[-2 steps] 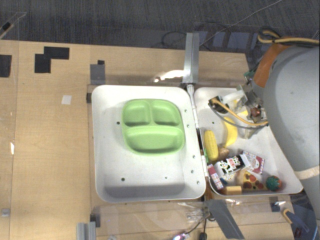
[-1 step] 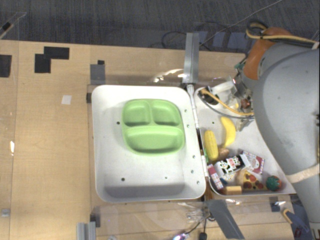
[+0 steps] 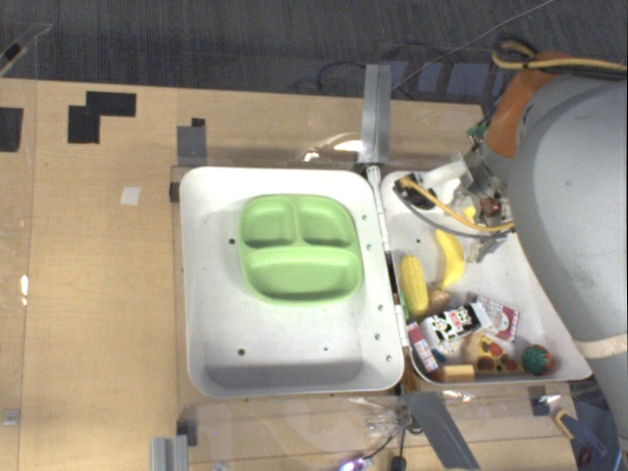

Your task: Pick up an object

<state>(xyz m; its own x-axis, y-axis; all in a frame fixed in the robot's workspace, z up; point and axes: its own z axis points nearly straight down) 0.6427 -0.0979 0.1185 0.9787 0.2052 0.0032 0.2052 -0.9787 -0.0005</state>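
The tool hangs in the right bin; I cannot tell its state. The banana lies just below-left of it, long axis running toward the corn.

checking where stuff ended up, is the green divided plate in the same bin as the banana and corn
No, the green divided plate lies in the left bin, while the banana and corn lie in the right bin.
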